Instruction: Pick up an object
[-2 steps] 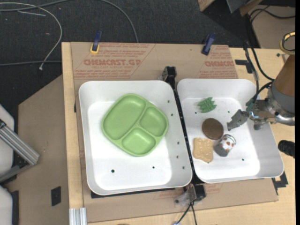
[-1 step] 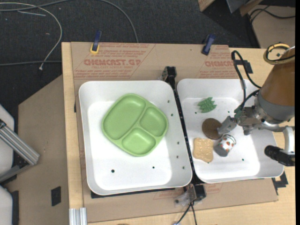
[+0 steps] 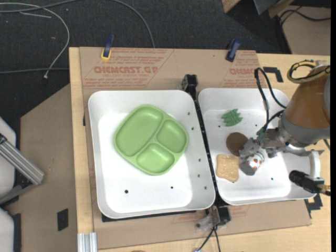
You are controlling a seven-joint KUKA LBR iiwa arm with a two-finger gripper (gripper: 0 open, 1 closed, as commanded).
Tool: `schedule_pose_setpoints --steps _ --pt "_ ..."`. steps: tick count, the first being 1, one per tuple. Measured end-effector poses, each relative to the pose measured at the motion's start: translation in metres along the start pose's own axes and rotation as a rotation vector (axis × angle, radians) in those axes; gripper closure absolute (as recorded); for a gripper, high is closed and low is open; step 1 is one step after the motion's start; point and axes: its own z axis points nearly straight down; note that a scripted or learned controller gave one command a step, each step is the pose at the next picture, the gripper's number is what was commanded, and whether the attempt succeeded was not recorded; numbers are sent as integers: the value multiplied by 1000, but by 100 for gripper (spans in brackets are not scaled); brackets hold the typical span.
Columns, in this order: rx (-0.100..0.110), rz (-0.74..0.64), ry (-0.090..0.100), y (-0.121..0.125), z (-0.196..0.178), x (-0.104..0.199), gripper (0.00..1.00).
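We see a cardboard-covered worktop [image 3: 157,67] on dark carpet [image 3: 157,14]; our gripper [image 3: 251,159] hangs in the right bin [image 3: 273,190], finger state unclear.

We saw the hand [image 3: 251,160] low in the right bin [image 3: 273,190], beside a brown disc [image 3: 235,140] and tan slice [image 3: 227,168]; a green divided plate [image 3: 151,139] lay in the left bin [image 3: 152,198].
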Motion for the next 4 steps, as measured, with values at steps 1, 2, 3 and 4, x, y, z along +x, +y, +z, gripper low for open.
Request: schedule_pose_setpoints --steps 1,2,3,4 --pt "-7 0 -1 2 -14 0 100" --pt "-12 -2 -4 -2 -58 1 100" --pt "-14 -1 -5 -10 -111 -3 100" --pt "-11 -2 -4 -9 -135 -3 100"
